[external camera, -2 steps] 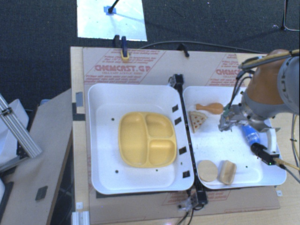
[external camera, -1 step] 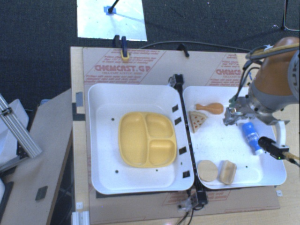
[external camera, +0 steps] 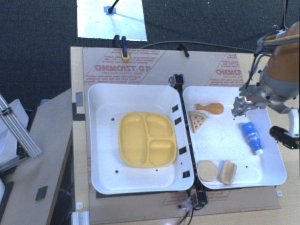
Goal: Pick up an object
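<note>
While the grey gripper (external camera: 239, 108) hovers over the right white bin (external camera: 276, 165), nothing is lifted.
Finger state unclear; blue plastic bottle (external camera: 251, 137) and toy drumstick (external camera: 210, 108) lie untouched.

Claw (external camera: 240, 108) low, arm from right

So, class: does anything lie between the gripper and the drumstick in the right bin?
Nothing visible does. The gripper hangs just right of the drumstick, with bare bin floor between them; the pizza slice lies lower left, off that line.
</note>
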You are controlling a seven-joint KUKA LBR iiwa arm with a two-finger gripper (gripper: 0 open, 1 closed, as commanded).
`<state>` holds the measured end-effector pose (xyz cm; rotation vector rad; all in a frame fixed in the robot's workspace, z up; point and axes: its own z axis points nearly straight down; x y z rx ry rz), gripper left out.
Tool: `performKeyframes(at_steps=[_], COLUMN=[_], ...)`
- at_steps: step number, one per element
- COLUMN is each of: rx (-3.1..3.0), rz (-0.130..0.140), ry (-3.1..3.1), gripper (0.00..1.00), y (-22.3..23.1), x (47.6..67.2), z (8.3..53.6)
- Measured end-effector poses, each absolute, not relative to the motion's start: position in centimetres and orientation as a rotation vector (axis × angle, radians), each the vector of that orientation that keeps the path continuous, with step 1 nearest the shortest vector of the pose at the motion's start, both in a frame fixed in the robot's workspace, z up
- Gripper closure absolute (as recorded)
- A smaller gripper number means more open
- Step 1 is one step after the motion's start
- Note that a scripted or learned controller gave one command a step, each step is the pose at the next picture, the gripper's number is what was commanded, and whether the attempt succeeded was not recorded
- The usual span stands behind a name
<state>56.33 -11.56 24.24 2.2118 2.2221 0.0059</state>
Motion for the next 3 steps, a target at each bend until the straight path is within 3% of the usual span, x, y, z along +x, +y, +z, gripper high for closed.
performKeyframes(at_steps=[3], rx=[2.212], rz=[0.003], ry=[2.234], gripper=[1.00], y=[5.6], x=[56.2], z=[21.7])
